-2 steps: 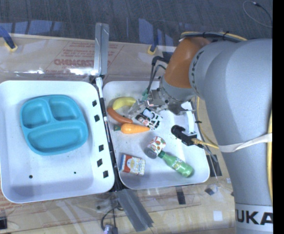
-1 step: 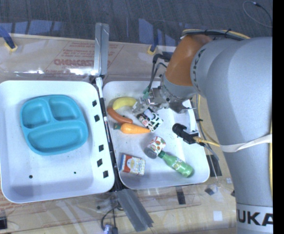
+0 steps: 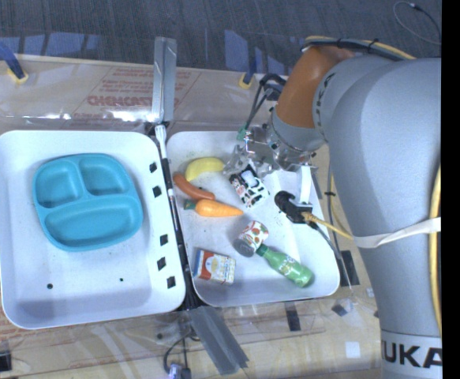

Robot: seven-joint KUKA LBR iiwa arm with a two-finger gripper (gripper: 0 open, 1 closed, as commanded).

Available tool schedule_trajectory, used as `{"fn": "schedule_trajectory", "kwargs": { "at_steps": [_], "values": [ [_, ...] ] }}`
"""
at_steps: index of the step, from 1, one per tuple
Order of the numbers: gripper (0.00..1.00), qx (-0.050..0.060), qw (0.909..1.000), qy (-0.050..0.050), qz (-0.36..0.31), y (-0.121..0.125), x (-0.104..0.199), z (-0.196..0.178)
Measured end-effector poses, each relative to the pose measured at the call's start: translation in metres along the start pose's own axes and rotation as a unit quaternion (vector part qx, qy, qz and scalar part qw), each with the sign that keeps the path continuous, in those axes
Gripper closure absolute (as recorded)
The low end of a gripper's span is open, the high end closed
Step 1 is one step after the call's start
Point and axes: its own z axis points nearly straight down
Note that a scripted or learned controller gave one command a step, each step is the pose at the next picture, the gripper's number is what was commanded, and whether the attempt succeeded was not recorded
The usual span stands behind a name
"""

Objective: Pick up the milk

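The milk (image 3: 248, 187) is a small carton with black and white cow patches, lying tilted in the upper middle of the right bin (image 3: 324, 279). My gripper (image 3: 250, 163) hangs just above its far end, reaching in from the right under the orange wrist band. It is touching or nearly touching the carton's top. The view does not settle whether the carton is held.
Left of the milk lie a banana (image 3: 204, 166), a sausage (image 3: 190, 186) and a carrot (image 3: 217, 208). Nearer the front are a small can (image 3: 253, 236), a green bottle (image 3: 288, 266) and a red-and-white box (image 3: 214, 267). A blue divided plate (image 3: 87, 200) sits in the left bin (image 3: 9, 290).
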Motion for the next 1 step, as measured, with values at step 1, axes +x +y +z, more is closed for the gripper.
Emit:
{"fn": "schedule_trajectory", "kwargs": {
  "at_steps": [1],
  "values": [
    [1.00,0.000,0.9999,0.000,-0.015,-0.0132,0.0289,-0.0787]
  ]
}}
